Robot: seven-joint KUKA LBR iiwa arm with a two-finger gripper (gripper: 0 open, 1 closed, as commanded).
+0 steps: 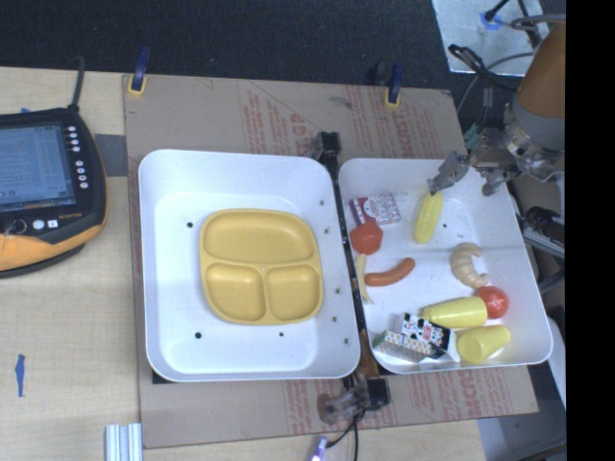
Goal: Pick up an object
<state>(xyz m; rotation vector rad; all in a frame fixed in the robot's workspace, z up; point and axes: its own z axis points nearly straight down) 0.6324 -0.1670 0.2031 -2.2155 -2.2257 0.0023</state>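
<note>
From above, the gripper [468, 174] hung over the top edge of the right bin [534, 349], reaching in from the right. Its two fingers [448, 174] were spread wide apart and held nothing. One finger tip was just beside the top of the yellow corn [429, 217], but I could not tell if it touched. The corn lay in the right bin, tilted, close under the fingers.

Other toys lay around in that bin. A small red and white box [376, 208] sat by a red tomato [365, 237]. A sausage [389, 273] lay near the middle. A pale croissant [470, 264] was to the right. Lower down were a yellow bottle [455, 311] with a red ball [493, 302] touching it, a yellow cup [483, 344], and a black and white dotted pack [419, 336].

The left bin [168, 344] held a yellow tray [260, 264] with three parts. A tablet [43, 185] lay on the desk [67, 373] at the far left, cut off by the edge. Most of the arm [544, 84] was cut off too.
</note>
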